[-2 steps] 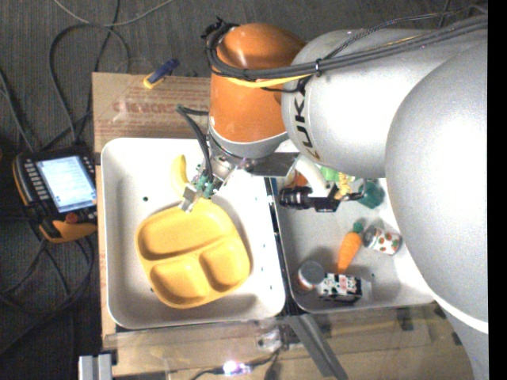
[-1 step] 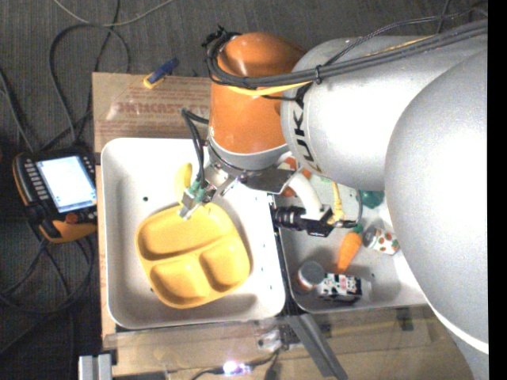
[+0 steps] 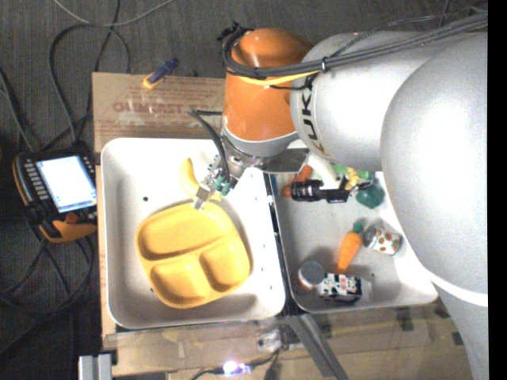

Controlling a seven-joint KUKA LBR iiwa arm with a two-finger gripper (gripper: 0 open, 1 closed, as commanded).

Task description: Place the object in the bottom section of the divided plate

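A grey robot arm with an orange band above its wrist reaches in over two shallow white bins that sit side by side on a surface, seen from above at a slant. The landmark here is a yellow divided plate (image 3: 192, 258), which lies in the left bin (image 3: 119, 291) and has one large section towards the top of the view and two smaller sections along its lower edge. The gripper (image 3: 207, 190) hangs just above the plate's upper rim, its tip close to the edge of the large section. Whether its fingers are spread or pressed together cannot be told, and nothing can be made out between them. Just beyond the plate's upper rim, beside the gripper tip, lies a small yellow banana-shaped object (image 3: 188, 175) on the bin floor; it seems the likeliest thing to be moved, though that is a judgement. All sections of the plate look bare, so the placing is not yet done. The step in hand appears to be the approach or pick-up at the banana. The next move calls for a secure hold on it, a lift clear of the rim, and a carry across the large section to a lower section of the plate before release.
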